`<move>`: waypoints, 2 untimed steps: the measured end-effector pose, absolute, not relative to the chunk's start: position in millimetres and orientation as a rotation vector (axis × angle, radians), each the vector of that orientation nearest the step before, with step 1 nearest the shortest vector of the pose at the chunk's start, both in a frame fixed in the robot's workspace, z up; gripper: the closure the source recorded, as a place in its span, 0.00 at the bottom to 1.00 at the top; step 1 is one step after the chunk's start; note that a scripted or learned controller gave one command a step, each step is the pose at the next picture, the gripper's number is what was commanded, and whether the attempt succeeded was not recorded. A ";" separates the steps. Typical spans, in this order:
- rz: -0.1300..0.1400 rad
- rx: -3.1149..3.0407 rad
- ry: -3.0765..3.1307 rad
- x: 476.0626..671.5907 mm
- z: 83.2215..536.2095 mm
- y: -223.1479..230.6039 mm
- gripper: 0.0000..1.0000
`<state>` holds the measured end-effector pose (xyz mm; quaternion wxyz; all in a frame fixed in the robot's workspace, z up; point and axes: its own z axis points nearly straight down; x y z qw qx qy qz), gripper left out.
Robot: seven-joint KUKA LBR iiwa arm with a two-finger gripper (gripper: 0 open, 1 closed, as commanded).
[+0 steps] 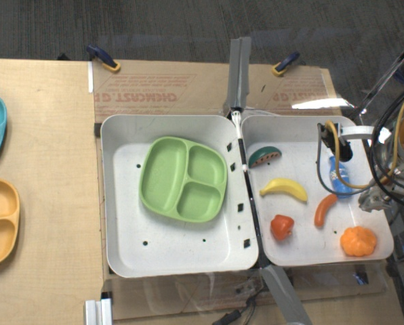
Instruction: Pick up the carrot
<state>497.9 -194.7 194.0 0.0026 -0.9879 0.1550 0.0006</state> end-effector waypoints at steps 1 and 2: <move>0.011 -3.049 0.741 495.3 135.6 -156.1 1.00; 0.007 -3.030 0.813 528.6 198.3 -106.0 1.00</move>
